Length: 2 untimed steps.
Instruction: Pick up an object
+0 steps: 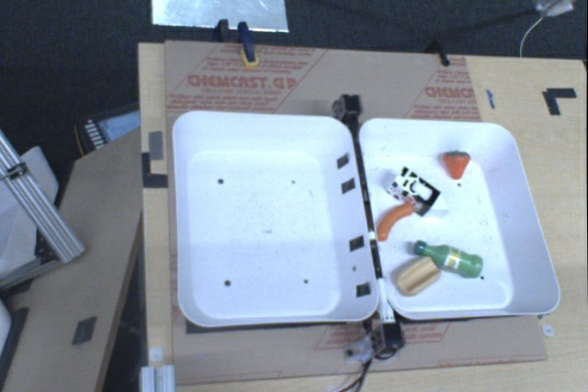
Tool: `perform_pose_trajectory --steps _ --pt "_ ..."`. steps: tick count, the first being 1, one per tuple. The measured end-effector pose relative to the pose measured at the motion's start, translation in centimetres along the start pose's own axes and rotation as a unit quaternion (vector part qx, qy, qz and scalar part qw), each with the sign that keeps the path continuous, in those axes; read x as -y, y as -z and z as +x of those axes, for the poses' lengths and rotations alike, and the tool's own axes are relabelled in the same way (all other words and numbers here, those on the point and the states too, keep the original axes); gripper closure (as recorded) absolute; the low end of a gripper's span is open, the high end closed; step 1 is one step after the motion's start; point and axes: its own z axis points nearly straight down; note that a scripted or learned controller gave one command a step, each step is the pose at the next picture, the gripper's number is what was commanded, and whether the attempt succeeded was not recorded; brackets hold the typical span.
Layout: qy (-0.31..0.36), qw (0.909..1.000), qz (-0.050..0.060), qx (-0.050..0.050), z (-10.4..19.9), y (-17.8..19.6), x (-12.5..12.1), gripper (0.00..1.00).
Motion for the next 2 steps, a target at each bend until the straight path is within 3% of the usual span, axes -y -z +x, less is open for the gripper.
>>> perform_pose_trajectory --steps 2 --pt "0.003 1.0 -0.004 0.001 0.0 2.3 -0.1 1.0"
